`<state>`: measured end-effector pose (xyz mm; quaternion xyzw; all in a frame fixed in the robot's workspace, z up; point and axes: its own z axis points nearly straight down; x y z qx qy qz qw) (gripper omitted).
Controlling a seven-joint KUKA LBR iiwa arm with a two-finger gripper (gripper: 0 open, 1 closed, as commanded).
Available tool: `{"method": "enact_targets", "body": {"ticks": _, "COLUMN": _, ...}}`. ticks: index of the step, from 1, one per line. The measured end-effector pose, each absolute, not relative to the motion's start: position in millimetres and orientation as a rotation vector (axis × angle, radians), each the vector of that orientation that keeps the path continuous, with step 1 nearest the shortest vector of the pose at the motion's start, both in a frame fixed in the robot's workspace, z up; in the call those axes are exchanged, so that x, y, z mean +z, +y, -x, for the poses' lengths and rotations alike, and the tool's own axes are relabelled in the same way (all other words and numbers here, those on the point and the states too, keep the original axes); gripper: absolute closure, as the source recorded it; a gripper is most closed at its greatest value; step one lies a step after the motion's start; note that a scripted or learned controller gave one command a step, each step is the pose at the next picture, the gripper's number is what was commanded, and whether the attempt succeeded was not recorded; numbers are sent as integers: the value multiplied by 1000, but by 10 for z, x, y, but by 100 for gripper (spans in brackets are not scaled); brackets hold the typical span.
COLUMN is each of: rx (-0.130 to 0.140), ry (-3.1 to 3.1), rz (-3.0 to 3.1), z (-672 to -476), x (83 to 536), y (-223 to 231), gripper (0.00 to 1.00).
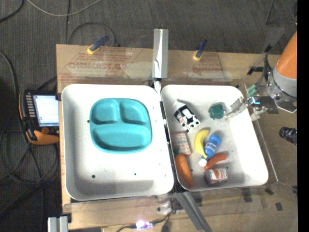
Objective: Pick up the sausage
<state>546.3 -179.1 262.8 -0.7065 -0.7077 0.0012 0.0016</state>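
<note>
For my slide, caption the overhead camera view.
The tool hovers at the right bin's far edge; the sausage lies untouched beside the blue bottle.

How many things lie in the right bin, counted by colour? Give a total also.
Orange or red: 2, carrot and sausage
Yellow: 1, banana
Blue: 1, bottle
Green: 1, green object
Black and white: 1, toy
Labelled packs: 2, can and packet
Total: 8

Dark grey carpet floor (145, 8) strewn with cables (43, 6) surrounds the wooden bench (120, 64).
</note>
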Motion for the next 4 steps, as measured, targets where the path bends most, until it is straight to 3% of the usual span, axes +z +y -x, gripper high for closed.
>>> {"method": "enact_targets", "body": {"ticks": 1, "rx": 2, "ry": -2485, "rz": 1916, "z": -5266, "x": 1773, "y": -1058, "gripper": 0}}
{"method": "enact_targets", "body": {"ticks": 2, "rx": -19, "ry": -2460, "rz": 1987, "z": -5075, "x": 1025, "y": -1047, "gripper": 0}}
{"method": "enact_targets", "body": {"ticks": 3, "rx": -18, "ry": -2460, "rz": 1987, "z": -5074, "x": 1024, "y": -1046, "gripper": 0}}
{"method": "enact_targets", "body": {"ticks": 4, "rx": 1, "ry": -2494, "rz": 1908, "z": -4842, "x": 1218, "y": -1506, "gripper": 0}}
